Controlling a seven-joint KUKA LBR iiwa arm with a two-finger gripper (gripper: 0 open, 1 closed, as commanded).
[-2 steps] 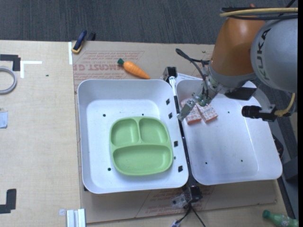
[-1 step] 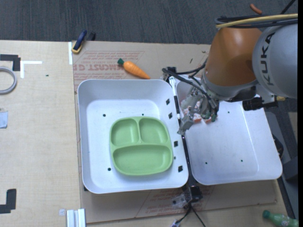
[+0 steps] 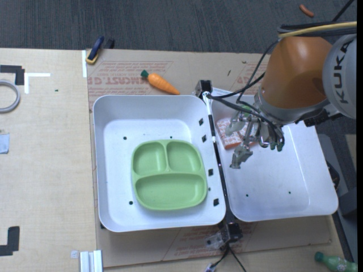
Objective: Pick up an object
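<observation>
left bin (image 3: pixel 108 152): a green divided plate (image 3: pixel 168 174) is seen lying flat | behind the bins: a toy carrot (image 3: pixel 160 82) is noted on the cardboard | right bin (image 3: pixel 295 197): a pink-and-white packet (image 3: pixel 228 134) is spotted in the far-left corner | gripper (image 3: pixel 243 153): hung just right of and nearer than the packet, nothing seen held, open or closed cannot be told

A robotics lab was indicated: two white bins (image 3: pixel 108 169) were clamped to a cardboard-covered bench (image 3: pixel 45 169), loose cables (image 3: pixel 227 254) trailed nearby, and grey carpet (image 3: pixel 142 16) lay beyond.
</observation>
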